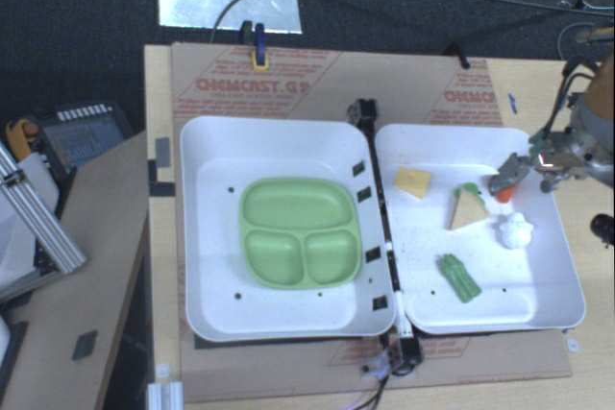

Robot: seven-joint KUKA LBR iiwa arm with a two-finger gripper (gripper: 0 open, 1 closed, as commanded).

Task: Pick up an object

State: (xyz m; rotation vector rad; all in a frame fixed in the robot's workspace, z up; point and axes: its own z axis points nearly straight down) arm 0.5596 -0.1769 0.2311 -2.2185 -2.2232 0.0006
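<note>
We see green toy (459, 277) lying long-axis diagonal, upper-left to lower-right | right bin (553, 302) on desk (317, 72) | hand (506, 176) grip: cannot tell

Two bins are sitting side by side on the desk (163, 206): the left bin (207, 149) is holding a divided tray (298, 230) at its middle. The right bin (553, 293) is carrying a cheese block (414, 181) toward its rear left, a wedge (467, 208) just right of that, a small lump (517, 230) further right, and a ridged piece (459, 277) lying nearer the front. The claw (509, 174) is hanging over the right bin's rear right part, behind the lump.
</note>
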